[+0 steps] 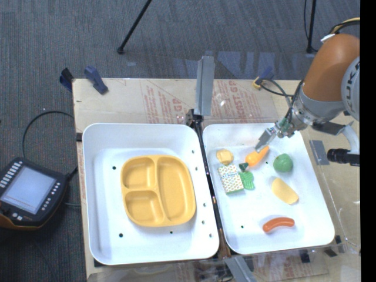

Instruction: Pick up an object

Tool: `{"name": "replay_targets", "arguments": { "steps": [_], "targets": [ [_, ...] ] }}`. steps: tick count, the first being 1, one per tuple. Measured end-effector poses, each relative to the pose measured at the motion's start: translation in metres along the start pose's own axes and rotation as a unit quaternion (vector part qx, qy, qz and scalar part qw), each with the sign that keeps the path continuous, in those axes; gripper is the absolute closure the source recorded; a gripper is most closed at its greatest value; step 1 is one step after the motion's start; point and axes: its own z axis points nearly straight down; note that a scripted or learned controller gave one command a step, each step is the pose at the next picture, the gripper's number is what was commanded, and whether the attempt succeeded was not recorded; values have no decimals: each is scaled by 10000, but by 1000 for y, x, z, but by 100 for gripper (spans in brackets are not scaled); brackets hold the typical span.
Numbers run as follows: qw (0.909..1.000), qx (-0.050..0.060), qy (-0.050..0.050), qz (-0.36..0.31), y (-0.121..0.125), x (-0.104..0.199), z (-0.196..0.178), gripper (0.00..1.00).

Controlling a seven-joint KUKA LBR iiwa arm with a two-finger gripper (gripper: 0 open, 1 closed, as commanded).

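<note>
Approach step — the end effector (267,137), grip state unclear, hovers just above the carrot (257,156); next, descend and pinch it.

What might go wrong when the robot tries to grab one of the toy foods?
1. The pincer hangs just above the carrot, which lies tilted; it may well slip or roll aside instead of being caught.
2. The carrot's leafy end touches the green piece beside the checked packet, so a grab there could nudge those too.
3. The green ball is round and would probably roll if bumped.
</note>
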Motion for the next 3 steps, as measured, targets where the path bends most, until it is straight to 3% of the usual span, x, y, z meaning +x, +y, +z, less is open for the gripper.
{"name": "replay_targets", "arguments": {
  "steps": [1, 2, 3],
  "targets": [
    [9990, 40, 25, -442, -10, -14, 85, 0],
    [9990, 19, 26, -443, -8, -13, 73, 100],
    [9990, 22, 29, -440, -8, -13, 74, 0]
  ]
}}
